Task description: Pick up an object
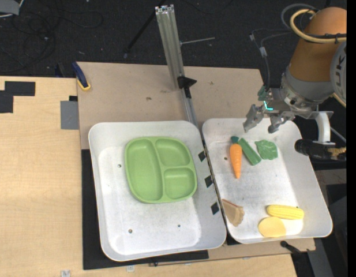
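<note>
From the upper right of the frame the grey arm with its orange band [323,30] bends down toward the far edge of the right-hand shallow white bin [307,212], wrist tilted inward. Its two-finger gripper [264,122] hangs just above that bin's upper rim with the dark fingers spread apart, nothing between them.

Just below the gripper, in the upper part of the right bin, lie a smooth orange plastic carrot with a green top [236,159], a dark green stick-shaped piece [249,152] and a crinkled light green leafy piece [267,149], close together. Lower in the same bin sit a tan wedge-shaped piece [233,213], a ribbed yellow corn cob [285,212] and a round yellow disc [272,227].

The left-hand white bin [108,212] bears a glossy light green plastic plate with three compartments [160,169]
</note>
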Available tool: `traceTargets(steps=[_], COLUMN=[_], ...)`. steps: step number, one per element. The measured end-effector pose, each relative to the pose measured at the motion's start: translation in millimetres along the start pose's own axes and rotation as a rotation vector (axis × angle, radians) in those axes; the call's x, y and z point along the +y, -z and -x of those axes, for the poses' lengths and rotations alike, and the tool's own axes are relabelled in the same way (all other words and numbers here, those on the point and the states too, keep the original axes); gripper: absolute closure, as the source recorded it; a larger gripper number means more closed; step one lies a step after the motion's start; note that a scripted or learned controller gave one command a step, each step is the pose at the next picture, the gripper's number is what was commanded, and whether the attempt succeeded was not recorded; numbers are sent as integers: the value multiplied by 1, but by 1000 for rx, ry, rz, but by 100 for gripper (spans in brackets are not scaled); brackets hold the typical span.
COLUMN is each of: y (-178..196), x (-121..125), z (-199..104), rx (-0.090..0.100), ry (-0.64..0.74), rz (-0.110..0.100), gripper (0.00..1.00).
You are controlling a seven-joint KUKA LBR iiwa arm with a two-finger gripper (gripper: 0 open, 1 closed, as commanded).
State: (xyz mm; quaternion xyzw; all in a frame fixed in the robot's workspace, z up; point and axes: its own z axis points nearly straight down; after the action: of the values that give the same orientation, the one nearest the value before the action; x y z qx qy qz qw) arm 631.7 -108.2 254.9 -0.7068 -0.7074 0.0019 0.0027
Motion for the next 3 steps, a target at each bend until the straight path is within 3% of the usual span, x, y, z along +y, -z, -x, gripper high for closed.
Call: traceTargets(steps=[1, 3], y=[2, -98], x=[1, 8], z=[0, 2], rx=[0, -1], ry=[0, -1], rz=[4, 1], gripper=[0, 0])
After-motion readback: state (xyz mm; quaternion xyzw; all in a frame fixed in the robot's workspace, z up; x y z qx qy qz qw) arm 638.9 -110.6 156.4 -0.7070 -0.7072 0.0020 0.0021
